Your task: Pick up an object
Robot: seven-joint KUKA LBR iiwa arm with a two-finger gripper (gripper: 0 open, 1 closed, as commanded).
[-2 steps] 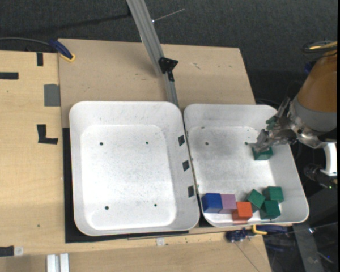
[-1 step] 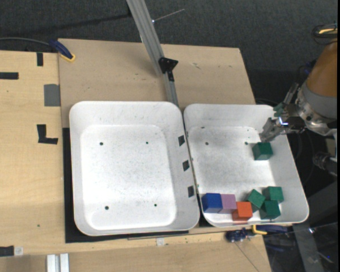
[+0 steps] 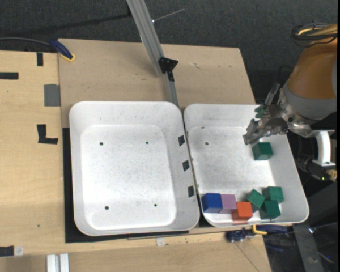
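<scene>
In the right bin a green cube lies by itself near the right wall. My gripper hangs just above and to the left of that cube, its dark tip close to the cube's upper edge. Whether it touches the cube is unclear. Along the bin's front edge sits a cluster: a blue cube, a purple cube, an orange cube and three green blocks.
The left bin stands beside the right one, sharing a raised middle rim. A grey metal pole slants down to the bins' back edge. The arm's orange band looms over the right bin's far right corner.
</scene>
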